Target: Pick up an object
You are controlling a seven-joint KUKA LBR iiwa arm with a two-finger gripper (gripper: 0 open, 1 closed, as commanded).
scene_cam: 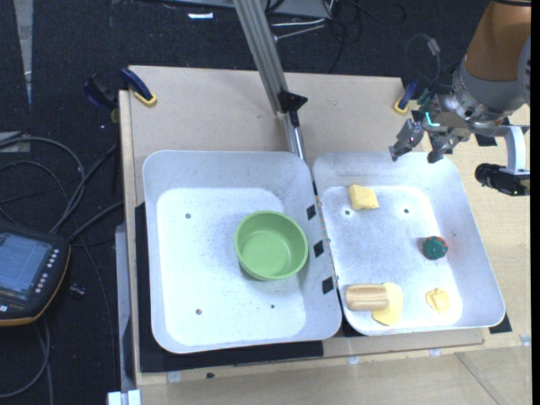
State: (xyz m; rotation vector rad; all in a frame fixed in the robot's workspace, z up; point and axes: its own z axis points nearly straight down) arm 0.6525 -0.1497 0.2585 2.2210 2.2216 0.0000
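My gripper [418, 148] hangs above the far edge of the right bin [472, 218], its two fingers spread apart with nothing between them. Below it in that bin lie a pale yellow block [364, 197], a small teal and red ball [434, 247], a small yellow piece [437, 299] and a tan roll [365, 297] resting on a yellow wedge [390, 312]. A green bowl [271, 245] sits upright in the left bin [181, 218].
A slanted metal pole [263, 49] crosses the bench's back and ends at the seam between the bins. Yellow and blue clamps [139, 89] grip the bench's far corners. A tablet pendant [25, 272] lies off the bench at the left.
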